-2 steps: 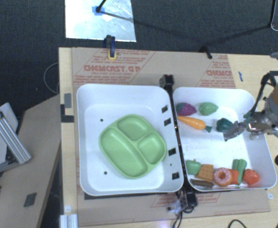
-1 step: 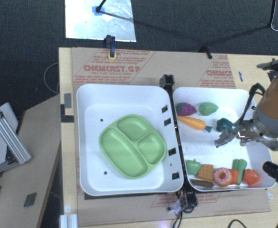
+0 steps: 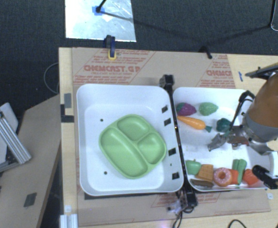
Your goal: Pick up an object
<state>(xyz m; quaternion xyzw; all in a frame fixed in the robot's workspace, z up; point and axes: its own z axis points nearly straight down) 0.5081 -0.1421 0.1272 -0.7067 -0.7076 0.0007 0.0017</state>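
Note:
The right bin [image 3: 196, 141] holds several toy foods. Along its far side lie a purple eggplant [image 3: 186, 109], a light green vegetable [image 3: 208, 109], an orange carrot [image 3: 192, 122] and a dark teal piece [image 3: 223, 125]. Along its near side lie a green pepper [image 3: 193, 166], a tan bread slice [image 3: 206, 172], a pink donut [image 3: 222, 176], a green pod [image 3: 239, 165] and a red piece [image 3: 249, 176]. My gripper [image 3: 214, 144] hangs low over the bin's bare middle, just below the teal piece and right of the carrot. I see nothing held in it.
The left bin [image 3: 91, 108] contains a light green divided plate [image 3: 133, 146]. A black divider with clips [image 3: 172, 127] runs between the bins. The arm's orange band [image 3: 272, 103] looms over the right bin's right side. Cardboard [image 3: 129, 65] lies under both bins.

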